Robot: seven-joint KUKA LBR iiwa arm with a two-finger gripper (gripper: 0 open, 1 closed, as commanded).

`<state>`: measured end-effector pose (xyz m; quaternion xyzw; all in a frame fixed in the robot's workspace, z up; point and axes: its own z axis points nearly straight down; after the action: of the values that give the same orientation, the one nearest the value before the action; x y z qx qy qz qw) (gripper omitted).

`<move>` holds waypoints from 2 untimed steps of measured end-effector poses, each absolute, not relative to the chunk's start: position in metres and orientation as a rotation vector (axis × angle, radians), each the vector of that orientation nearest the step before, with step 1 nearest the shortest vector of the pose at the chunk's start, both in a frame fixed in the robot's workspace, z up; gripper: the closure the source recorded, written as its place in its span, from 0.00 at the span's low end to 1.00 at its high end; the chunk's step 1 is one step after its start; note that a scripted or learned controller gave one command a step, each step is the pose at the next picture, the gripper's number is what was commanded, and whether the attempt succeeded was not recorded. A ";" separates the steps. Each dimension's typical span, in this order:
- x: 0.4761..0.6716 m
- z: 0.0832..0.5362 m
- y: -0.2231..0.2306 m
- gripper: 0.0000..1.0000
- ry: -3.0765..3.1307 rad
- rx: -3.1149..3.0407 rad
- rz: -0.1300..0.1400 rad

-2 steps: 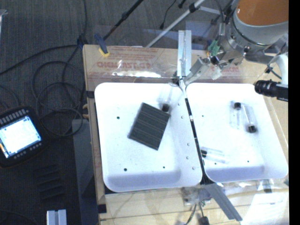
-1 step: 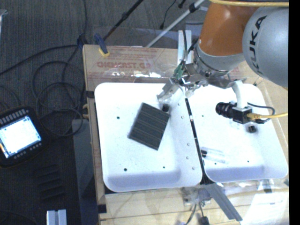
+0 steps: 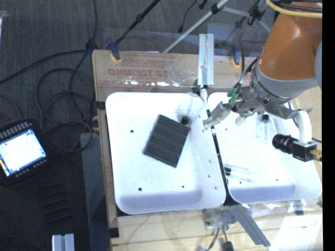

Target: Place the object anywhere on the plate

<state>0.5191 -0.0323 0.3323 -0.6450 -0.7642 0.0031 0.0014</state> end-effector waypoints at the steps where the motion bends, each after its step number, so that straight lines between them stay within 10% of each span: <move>1: 0.544 0.432 -0.058 0.00 -2.212 -2.231 0.010; 2: 0.544 0.432 -0.058 0.00 -2.211 -2.231 0.010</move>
<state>0.5442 -0.0578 0.4315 -0.7101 -0.7041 0.0032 0.0003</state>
